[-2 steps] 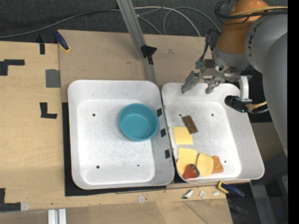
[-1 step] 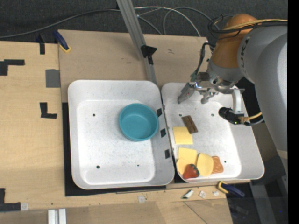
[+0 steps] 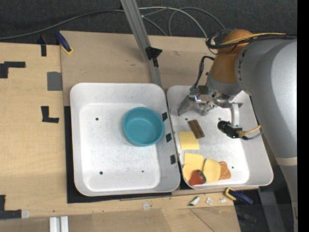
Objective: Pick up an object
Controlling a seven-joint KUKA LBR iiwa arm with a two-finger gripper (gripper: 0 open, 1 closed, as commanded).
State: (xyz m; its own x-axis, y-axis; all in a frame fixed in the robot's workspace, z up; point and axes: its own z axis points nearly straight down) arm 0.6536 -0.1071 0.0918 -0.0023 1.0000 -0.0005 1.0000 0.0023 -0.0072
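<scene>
In the camera view, two shallow white bins are seen side by side on the wooden bench. A round blue plastic bowl (image 3: pixel 143 125) is seen upright near the middle of the left white bin (image 3: pixel 87 178), well apart from the arm. In the right white bin (image 3: pixel 256 170), a small dark brown rectangular block (image 3: pixel 195 128) lies flat and slightly tilted, just above a pale yellow square block (image 3: pixel 189 140). Toward the near end of that bin, a cluster is formed by further pale yellow pieces (image 3: pixel 203 165), a red rounded object (image 3: pixel 196 177) and an orange piece (image 3: pixel 224 170); their exact shapes are hard to make out where they overlap.

The two-finger gripper (image 3: pixel 195 105) is positioned over the far end of the right bin, just above the brown block. Its fingers are seen spread apart, with nothing between them. The far right part of the bin is covered by the grey arm (image 3: pixel 277 81), and a black fitting (image 3: pixel 229 127) with a cable is seen beside the wrist.
</scene>
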